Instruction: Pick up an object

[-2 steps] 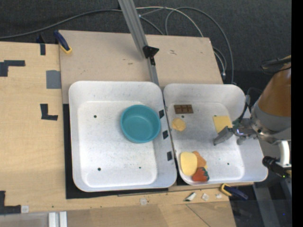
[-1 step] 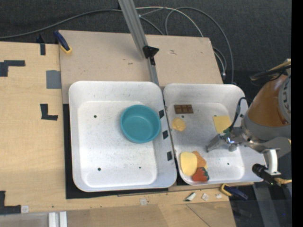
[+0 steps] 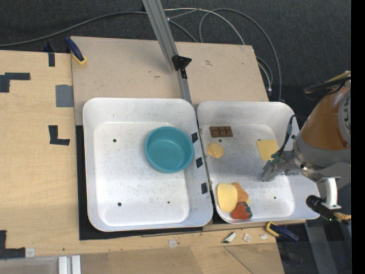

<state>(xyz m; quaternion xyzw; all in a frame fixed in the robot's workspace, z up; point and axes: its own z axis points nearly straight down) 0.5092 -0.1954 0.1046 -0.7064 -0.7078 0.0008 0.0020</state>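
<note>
grey two-finger fingers hover low in the right bin; you cannot tell their opening. you're approaching: descend onto the flat yellow square piece just beyond them.

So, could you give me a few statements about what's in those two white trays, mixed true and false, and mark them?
1. The round teal plastic bowl sits in the left white bin. True.
2. The flat brown chocolate-like bar lies in the left bin. False: it lies in the right white bin.
3. The bowl lies upside down. False: its hollow faces up.
4. The gripper is over the right bin. True.
</note>
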